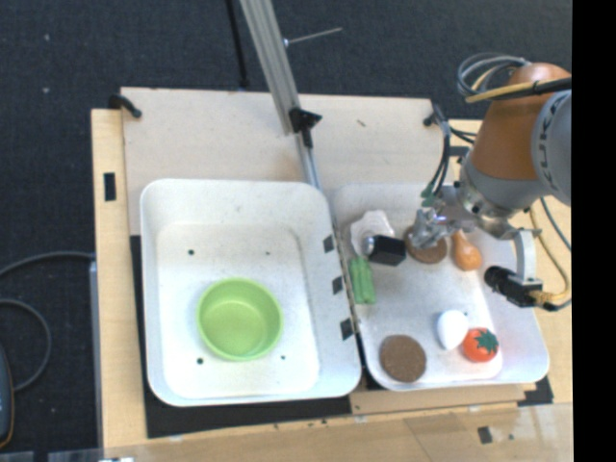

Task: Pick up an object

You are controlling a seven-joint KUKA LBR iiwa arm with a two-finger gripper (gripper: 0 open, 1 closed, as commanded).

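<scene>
Several small things sit in the right bin (pixel 520 340), any of which could be the pick: a brown round piece (pixel 429 250) right under the jaws (pixel 429 227), an orange egg-shaped one (pixel 467 253) just beside it on the right, a white egg-ish thing (pixel 449 328) touching a red tomato-looking toy with a green top (pixel 480 344) near the front right corner, a flat brown disc (pixel 402 357) at the front, a green stick-shaped item (pixel 361 280) lying along the left wall, and a black block (pixel 387 250) resting against a crumpled white lump (pixel 370 227) toward the back left. Honestly can't tell whether the jaws are released or clenched, they're too small and cluttered from this angle, and I can't say they're actually touching the brown piece either. The arm (pixel 510 147) comes in from the right, orange band up top, hanging over the back of that bin. Over in the left bin (pixel 164 258) there's a lime green bowl (pixel 240 319) toward the front. Both bins sit side by side on the tan counter (pixel 192 133), with a slanted metal pole (pixel 274 56) rising behind them.
</scene>
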